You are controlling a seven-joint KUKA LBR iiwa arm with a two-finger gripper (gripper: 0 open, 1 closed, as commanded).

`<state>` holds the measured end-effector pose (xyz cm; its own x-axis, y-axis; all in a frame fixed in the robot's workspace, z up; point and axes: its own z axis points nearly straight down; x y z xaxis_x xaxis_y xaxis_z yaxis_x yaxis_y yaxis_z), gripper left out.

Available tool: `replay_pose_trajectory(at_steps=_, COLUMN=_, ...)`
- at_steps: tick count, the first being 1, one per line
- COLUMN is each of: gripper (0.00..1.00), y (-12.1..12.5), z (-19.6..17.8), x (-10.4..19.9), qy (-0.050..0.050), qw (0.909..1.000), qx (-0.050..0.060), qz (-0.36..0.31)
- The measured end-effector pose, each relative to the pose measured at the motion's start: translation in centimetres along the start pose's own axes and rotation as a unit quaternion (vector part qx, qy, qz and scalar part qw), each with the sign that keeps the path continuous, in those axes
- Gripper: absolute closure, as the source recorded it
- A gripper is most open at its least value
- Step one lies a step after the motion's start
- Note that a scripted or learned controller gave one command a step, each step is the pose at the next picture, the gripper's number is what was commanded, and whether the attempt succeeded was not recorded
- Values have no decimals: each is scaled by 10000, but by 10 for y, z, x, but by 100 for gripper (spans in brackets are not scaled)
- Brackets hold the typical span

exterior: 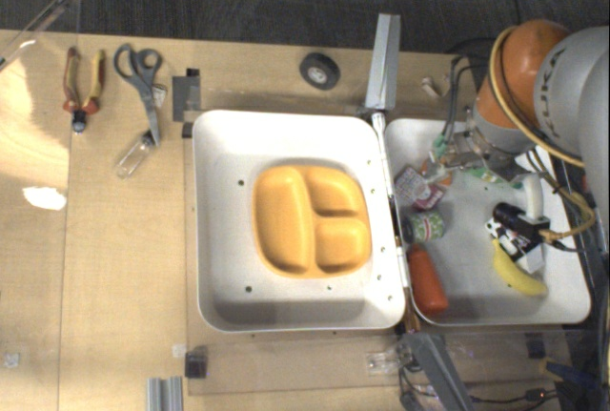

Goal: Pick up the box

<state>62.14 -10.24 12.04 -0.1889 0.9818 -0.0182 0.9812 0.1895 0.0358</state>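
Note:
A small box (416, 187) with grey and pink print lies tilted in the right bin (572, 309), close to its left wall. My gripper (457, 158) hangs low over the upper left part of that bin, under the grey arm with the orange band (519, 66). It is just right of and slightly beyond the box. The wrist and cables hide much of the gripper's tip.
In the right bin there are also a small can (427, 227), a red oblong item (428, 284), a banana (519, 272) and a black and white object (519, 233). The left bin (229, 295) holds a yellow divided tray (311, 217). Scissors (143, 85) and pliers (81, 85) lie on the bench.

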Motion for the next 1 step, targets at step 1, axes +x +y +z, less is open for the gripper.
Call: replay_pose_trajectory(at_steps=1, gripper=100, y=-22, z=-68, x=52, qy=116, qw=9578, qx=96, qz=-2871)
